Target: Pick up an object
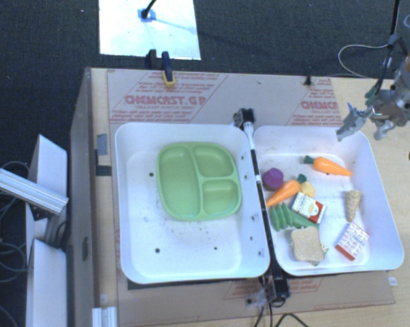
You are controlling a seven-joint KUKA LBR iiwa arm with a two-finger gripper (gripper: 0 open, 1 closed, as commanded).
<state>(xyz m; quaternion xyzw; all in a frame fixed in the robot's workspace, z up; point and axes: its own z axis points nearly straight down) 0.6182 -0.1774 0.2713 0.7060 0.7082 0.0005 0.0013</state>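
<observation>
Toys lie in the right bin (385,213): two carrots (331,166), a purple ball (273,178), green beans (287,217), bread (307,245) and small boxes (353,241). The hand (366,122) hangs over that bin's far corner, fingers spread apart and grasping nothing, as far as I can tell. A green plate (197,181) sits in the left bin (140,251).

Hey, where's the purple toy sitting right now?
The purple toy lies in the right bin, close to the divider between the bins, just above-left of the nearer carrot and the green beans.
</observation>
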